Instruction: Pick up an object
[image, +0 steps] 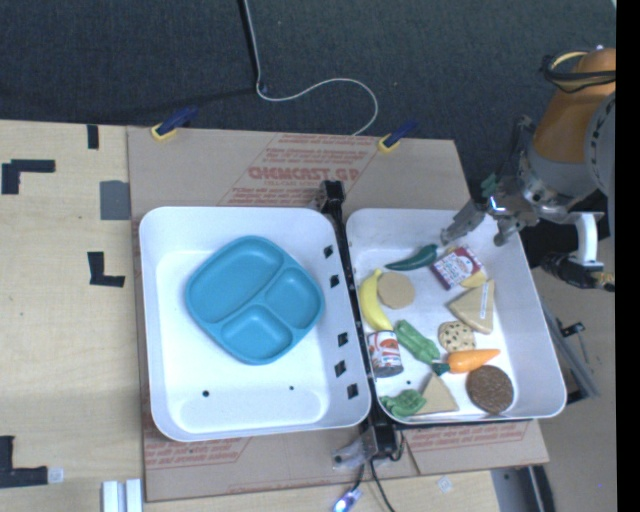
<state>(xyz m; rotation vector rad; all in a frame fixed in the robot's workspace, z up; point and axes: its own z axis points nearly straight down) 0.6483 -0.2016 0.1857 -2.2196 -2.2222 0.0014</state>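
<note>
The right bin (535, 300) holds several toy foods: a yellow banana (372, 300), a tan round cookie (396, 291), a dark green pepper (410, 260), a red packet (455, 268), a cheese wedge (476, 306), a chocolate-chip cookie (455, 335), a carrot (470, 360), a brown disc (490, 388), a green pickle (418, 342) and a small can (386, 353). My gripper (480, 230) hovers over the bin's far right corner, just above the red packet. It is open, its two fingers (458, 228) spread apart with nothing between them.
The left bin (165, 300) holds a blue divided plate (255, 298). A green leafy piece (403, 404) and a sandwich triangle (437, 395) lie at the right bin's near edge. The arm's orange band (580, 75) is at the upper right. A white cable (300, 95) runs behind the bins.
</note>
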